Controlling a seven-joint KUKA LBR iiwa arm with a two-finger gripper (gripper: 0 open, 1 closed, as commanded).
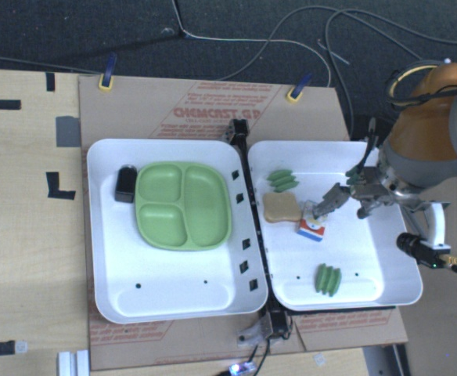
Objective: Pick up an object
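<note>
We look down at a slant on a counter [25,210] that carries two shallow white bins side by side. Our landmark is the black divider [248,210] where the two bins meet.

Largest first: the left bin [111,288], on the far side of the divider from the arm, holds a green divided plate [185,207] near its middle, with a small black block [125,184] touching the plate's outer edge, away from the divider.

The right bin [385,288] lies on the arm's side of the divider. The grey arm [420,147] reaches in over this bin's far edge. Its hand [321,208] is low over the bin, tilted toward the divider, and we cannot tell how it is set.

Just beside the divider lies a tan, toast-shaped piece [282,207]. Touching its arm-side corner is a small red, white and blue box [311,229], right under the hand's tip. A green pod [282,181] sits above the toast, and another green bunch [328,280] lies low in the bin, well apart.

We judge this to be the reach-and-close step, with the small box the likely target. Next, the hand must settle around the box without nudging the toast, close, then lift.
</note>
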